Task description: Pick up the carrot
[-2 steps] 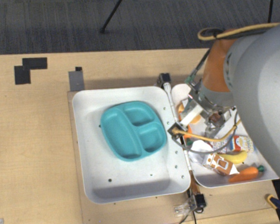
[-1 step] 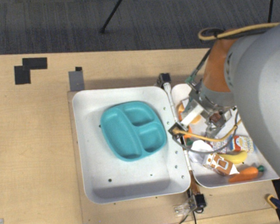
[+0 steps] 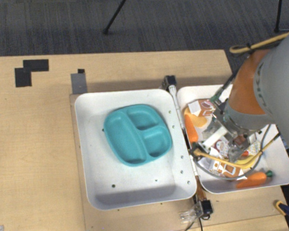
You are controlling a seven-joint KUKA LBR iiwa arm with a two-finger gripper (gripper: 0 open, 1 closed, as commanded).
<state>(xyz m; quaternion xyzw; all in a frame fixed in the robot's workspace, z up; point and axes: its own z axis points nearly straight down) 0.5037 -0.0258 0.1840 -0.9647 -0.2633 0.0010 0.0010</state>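
An orange carrot [image 3: 252,179] with a green stub at its right end lies along the front wall of the right bin [image 3: 285,175]. A second long orange piece [image 3: 189,126] lies against that bin's left wall; I cannot tell what it is. My gripper [image 3: 234,145] hangs low over the middle of the right bin, among the clutter, some way behind the carrot and a little to its left. The grey wrist and its orange band [image 3: 245,91] hide the back right of the bin.
A yellow banana [image 3: 245,162] curves between the gripper and the carrot. Small printed food boxes [image 3: 204,113] and a metal bowl rim [image 3: 209,168] crowd the right bin. The left bin [image 3: 98,187] holds a teal divided plate [image 3: 136,134].
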